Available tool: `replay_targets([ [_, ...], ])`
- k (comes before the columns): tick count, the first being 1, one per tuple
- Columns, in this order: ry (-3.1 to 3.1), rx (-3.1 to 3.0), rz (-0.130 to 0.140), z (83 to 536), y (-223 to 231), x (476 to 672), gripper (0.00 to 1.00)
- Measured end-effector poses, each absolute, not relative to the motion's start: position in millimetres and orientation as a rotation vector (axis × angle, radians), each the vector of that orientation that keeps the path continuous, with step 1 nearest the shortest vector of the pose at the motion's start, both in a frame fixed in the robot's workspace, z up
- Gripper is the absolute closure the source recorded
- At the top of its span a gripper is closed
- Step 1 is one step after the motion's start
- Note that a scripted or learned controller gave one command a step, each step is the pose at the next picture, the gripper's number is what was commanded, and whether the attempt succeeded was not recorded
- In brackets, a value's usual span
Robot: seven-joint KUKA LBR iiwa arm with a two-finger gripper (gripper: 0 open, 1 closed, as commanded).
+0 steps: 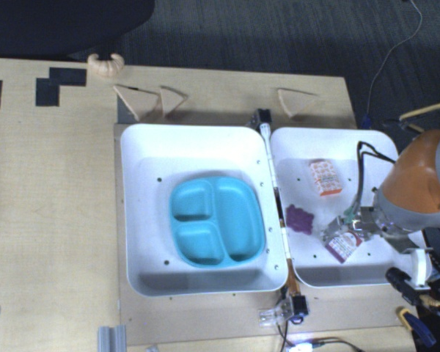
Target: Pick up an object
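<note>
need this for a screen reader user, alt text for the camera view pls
A grey arm with an orange band reaches from the right, its claw low over a small packet in the right white bin, near a purple object and an orange-and-white packet. The left bin holds a blue divided plate.

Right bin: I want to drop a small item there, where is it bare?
Bare floor lies along the right white bin's far-left corner, beside the orange-and-white packet. The near part is crowded: purple block, foil-wrapped packet and gripper.
</note>
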State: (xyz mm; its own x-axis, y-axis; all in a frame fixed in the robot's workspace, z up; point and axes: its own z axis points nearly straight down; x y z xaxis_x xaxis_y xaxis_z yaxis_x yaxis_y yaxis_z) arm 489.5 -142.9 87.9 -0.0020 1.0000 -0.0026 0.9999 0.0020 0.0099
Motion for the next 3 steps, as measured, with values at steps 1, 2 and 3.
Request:
replay_targets([
  [1,2.215,2.208,0.013,99.5,-143.3,491.8,1.0],
  [2,2.226,2.215,0.005,204.8,-80.1,487.7,1.0],
  [3,2.225,2.215,0.004,204.6,-80.5,487.5,0.0],
])
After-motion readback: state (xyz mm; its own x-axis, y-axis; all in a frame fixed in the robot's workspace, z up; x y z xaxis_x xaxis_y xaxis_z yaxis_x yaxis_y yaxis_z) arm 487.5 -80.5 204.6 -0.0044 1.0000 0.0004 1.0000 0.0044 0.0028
